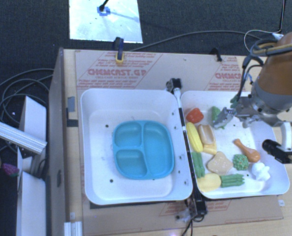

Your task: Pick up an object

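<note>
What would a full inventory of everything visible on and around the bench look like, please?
Bins: 2, white, side by side on the bench.
Divided plate: 1, light blue, in the left bin.
Toy foods: about a dozen, mixed colours, all in the right bin, among them:
Tomato-like piece: 1, red-orange, top left.
Corn cob: 1, yellow, along the left wall.
Hot dog: 1, tan, beside the corn.
Drumstick: 1, orange, centre right.
Broccoli: 1, green, below the drumstick.
Green pod: 1, near the front wall.
Cardboard sheet: 1, brown, under the bins.
Arm: 1, grey with orange band, over the right bin.
Gripper: 1, low by the green piece; finger state unclear.
</note>
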{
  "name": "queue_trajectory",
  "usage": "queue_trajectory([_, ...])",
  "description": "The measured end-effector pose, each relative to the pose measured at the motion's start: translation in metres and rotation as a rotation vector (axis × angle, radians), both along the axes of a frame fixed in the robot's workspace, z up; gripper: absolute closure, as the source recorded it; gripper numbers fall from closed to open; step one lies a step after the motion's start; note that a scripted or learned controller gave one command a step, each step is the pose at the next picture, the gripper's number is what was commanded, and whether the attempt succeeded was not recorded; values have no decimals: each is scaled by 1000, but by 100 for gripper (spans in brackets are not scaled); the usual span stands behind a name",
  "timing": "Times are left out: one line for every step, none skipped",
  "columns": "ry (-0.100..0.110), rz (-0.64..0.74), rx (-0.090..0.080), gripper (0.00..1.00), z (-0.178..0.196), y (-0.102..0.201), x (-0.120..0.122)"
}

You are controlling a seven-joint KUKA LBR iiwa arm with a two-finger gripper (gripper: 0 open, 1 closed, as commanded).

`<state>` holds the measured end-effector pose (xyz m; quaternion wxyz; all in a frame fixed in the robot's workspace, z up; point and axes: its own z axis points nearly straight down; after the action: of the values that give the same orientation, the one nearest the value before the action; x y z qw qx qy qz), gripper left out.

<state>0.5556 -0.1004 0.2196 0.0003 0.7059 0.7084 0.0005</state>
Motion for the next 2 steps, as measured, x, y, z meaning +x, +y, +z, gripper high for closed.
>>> queue_trajectory([2,0,0,0,-99,-8,61])
queue_trajectory([-1,-3,-2,0,-87,-59,53])
